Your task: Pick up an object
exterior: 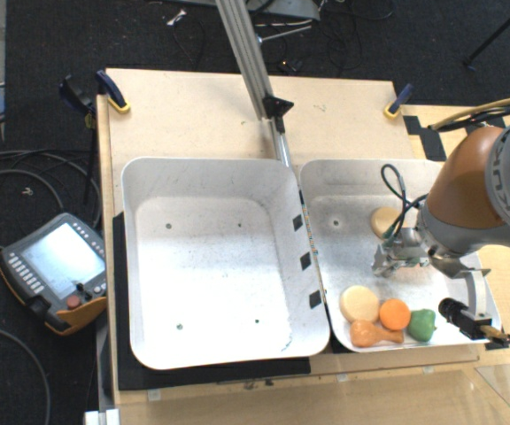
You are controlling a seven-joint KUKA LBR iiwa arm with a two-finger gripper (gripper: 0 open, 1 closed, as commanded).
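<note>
My gripper [395,260] hangs low over the middle of the right bin [343,204], below the arm's orange band. A tan round object [384,220] lies just behind it, partly hidden by the wrist. Along the bin's front edge sit a cream disc [359,304], an orange ball [395,313], an orange pear-shaped piece [369,333] and a green object [421,324]. These front pieces lie a short way in front of the gripper, apart from it.
The left bin [204,255] sits beside the right one, sharing a raised middle wall. A slanted metal pole [248,47] rises from the back of the bench. A teach pendant [53,273] lies on the floor at left.
</note>
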